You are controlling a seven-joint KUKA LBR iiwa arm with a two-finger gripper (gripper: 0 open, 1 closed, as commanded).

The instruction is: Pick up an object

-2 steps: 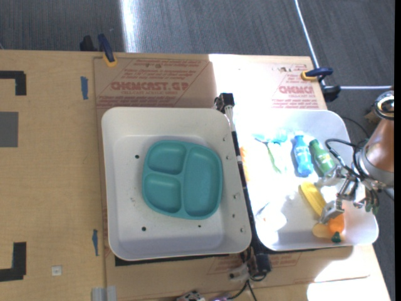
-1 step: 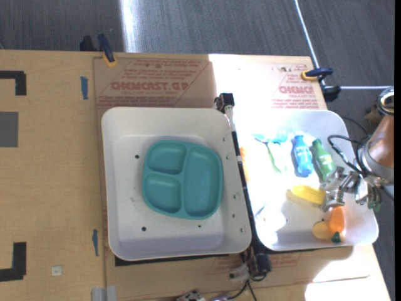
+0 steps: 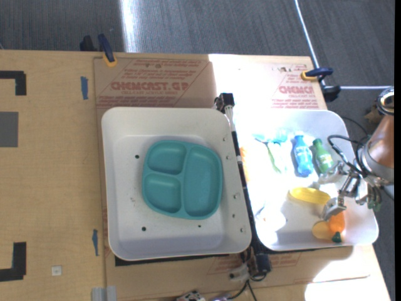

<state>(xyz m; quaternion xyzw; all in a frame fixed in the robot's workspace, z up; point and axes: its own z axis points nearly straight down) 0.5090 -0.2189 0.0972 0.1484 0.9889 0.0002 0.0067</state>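
The right bin (image 3: 285, 240) holds several small objects. A blue bottle (image 3: 302, 156) and a green bottle (image 3: 323, 156) lie side by side near its back. A yellow piece (image 3: 307, 195) lies mid-bin, with an orange piece (image 3: 336, 223) and a yellow-orange one (image 3: 321, 231) at the front right. Pale teal sticks (image 3: 273, 149) lie towards the bin's back left. My gripper (image 3: 348, 200) hangs over the right side of this bin, just above the orange piece and right of the yellow piece. It is open, with nothing between its fingers.
The left bin (image 3: 119, 168) carries a teal divided plate (image 3: 183, 179). A dark ridge (image 3: 237, 162) runs between the two bins. Cardboard sheets (image 3: 153, 83) lie behind the bins, held by clamps (image 3: 316, 74). Cables (image 3: 341, 144) trail from the wrist over the right bin's rim.
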